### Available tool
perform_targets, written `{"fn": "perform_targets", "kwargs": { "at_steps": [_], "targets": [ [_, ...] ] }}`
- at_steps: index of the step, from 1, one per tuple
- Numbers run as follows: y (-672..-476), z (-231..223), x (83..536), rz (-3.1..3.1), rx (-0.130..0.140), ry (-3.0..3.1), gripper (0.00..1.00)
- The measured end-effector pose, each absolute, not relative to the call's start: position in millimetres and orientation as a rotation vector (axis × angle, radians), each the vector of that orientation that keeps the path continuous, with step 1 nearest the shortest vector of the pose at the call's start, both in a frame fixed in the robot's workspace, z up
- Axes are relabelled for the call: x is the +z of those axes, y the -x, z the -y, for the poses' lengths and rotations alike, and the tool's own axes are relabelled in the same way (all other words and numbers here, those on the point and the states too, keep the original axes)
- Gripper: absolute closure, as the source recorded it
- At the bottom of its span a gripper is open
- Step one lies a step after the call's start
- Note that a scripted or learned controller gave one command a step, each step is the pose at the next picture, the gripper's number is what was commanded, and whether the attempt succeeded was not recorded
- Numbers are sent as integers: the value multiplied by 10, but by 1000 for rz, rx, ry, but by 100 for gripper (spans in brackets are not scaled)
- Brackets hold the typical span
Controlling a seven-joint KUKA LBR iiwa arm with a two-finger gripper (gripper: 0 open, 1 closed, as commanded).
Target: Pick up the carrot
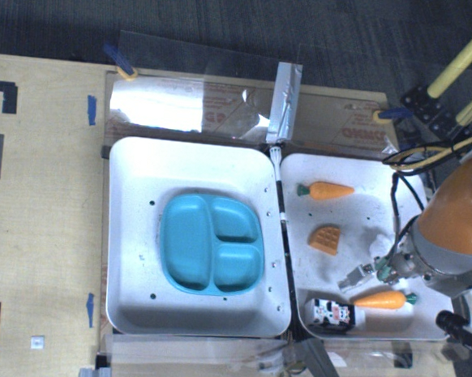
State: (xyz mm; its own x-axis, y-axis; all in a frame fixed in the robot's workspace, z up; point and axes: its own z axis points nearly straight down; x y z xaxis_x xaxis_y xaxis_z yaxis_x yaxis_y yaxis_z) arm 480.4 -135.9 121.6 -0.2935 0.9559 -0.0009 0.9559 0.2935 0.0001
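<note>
The arm's pincer (365,272), grip state impossible to tell, hovers just above a carrot (381,299) in the right bin (367,171), seemingly lining up a grab.

Arm (457,221) cut off at right edge; small dark-and-white item (332,313) too small to identify.

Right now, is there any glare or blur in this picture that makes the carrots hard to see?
In the camera view, glare sits on the clear sheet behind the left bin, away from the carrots. The far carrot and the near carrot in the right bin both read sharply, evenly lit with soft shadows. The gripper beside the near carrot looks slightly soft, and the orange band is blurred at the edge.
</note>
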Motion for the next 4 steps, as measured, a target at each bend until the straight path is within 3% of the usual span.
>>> {"fn": "perform_targets", "kwargs": {
  "at_steps": [1,2,3,4],
  "targets": [
    [-4802,1619,1332,-2769,-1,-1483,0],
    [-4814,1537,856,-2421,3,-1997,0],
    [-4799,1332,1223,-2173,-3,-2270,0],
    [-4812,1954,2229,-2290,0,-2145,0]
  ]
}}
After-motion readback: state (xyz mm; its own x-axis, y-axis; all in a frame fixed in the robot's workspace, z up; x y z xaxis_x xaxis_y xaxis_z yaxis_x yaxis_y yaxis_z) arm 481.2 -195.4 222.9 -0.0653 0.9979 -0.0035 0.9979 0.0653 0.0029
